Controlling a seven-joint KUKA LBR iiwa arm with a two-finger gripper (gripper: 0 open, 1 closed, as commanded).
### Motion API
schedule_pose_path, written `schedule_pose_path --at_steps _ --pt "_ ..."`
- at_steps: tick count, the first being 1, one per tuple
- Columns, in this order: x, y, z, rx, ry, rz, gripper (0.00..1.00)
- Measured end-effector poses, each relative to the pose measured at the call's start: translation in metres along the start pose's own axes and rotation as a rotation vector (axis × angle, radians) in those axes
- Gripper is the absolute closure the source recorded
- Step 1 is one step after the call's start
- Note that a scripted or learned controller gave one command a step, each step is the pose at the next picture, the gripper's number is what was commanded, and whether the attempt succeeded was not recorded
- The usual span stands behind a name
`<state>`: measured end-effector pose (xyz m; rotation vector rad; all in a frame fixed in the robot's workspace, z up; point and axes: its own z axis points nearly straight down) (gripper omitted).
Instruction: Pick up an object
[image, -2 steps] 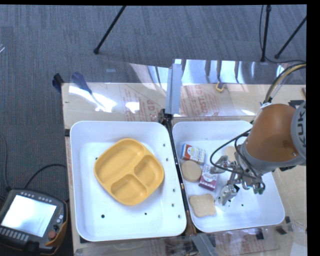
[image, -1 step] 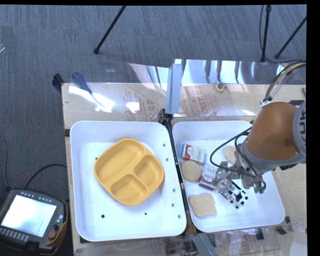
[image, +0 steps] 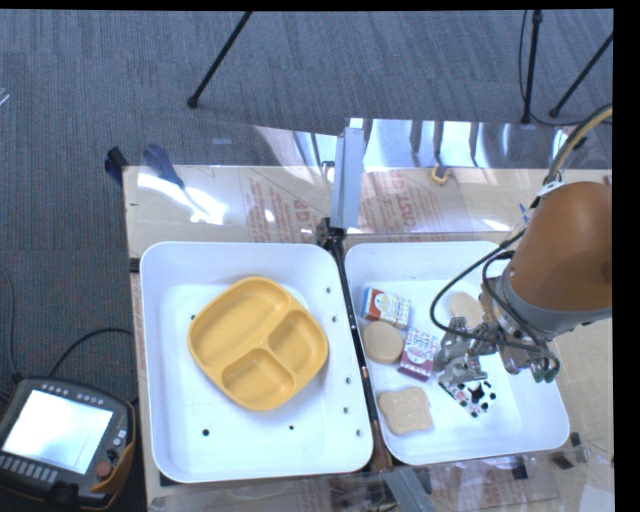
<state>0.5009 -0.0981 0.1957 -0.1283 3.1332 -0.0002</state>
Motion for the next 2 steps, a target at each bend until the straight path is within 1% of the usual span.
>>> schedule_pose_path --at_steps 1,2 --pt "-0.027 0.032 -0.013 -0.003 0.005 -0.242 1.0" --pt "0.002 0.02 -0.003 -0.008 0.005 -1.053 1.0"
